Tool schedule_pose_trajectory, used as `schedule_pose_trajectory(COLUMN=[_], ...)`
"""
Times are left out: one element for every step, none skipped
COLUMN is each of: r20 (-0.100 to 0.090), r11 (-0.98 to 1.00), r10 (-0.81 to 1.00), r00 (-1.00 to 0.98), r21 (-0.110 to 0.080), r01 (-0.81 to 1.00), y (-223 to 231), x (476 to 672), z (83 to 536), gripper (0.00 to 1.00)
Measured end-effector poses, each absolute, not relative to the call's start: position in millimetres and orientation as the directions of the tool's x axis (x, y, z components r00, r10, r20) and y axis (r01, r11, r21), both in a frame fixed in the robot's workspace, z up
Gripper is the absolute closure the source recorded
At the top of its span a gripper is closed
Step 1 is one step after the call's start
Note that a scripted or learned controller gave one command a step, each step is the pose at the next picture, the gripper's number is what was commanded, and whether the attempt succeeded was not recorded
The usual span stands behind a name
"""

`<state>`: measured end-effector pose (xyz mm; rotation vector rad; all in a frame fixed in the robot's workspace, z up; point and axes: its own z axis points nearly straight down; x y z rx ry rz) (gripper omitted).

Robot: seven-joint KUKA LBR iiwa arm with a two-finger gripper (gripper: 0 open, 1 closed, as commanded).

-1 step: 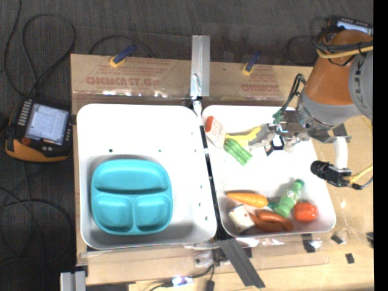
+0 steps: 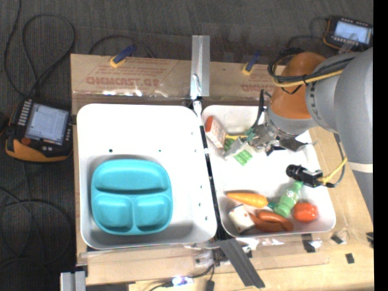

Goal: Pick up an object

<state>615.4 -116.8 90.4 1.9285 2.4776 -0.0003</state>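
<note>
Several toy items sit in the right bin (image 2: 321, 162), any one a candidate for the pick. Closest to the gripper (image 2: 262, 137) is a small green block (image 2: 243, 157), upper middle of that bin, just beside a yellow-green piece (image 2: 233, 143) and a red-and-white carton (image 2: 213, 131). Gripper sits low over this cluster, upper part of the right bin; can't tell whether it is open or closed, nothing visibly held. Judged step: reach/approach, grasp not yet made. Next move likely needs a clean descent onto one piece, since the three crowd each other and the bin wall is close. Lower right of the bin: carrot (image 2: 246, 198), green bottle (image 2: 287, 200), tomato (image 2: 305, 211), sausage (image 2: 268, 219), well apart from the gripper. Left bin (image 2: 121, 126) holds a teal divided tray (image 2: 131, 194). Pendant (image 2: 37, 128) at left frame edge.
</note>
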Motion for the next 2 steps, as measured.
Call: schedule_pose_trajectory(r20=[0.001,0.002], r11=[0.246,0.323], r10=[0.969,0.947], r00=[-0.246,-0.323], r21=[0.000,-0.004], r01=[0.969,0.947], y=[-116,-90], x=[616.2,658.0], z=[96,192], gripper=[1.00,1.00])
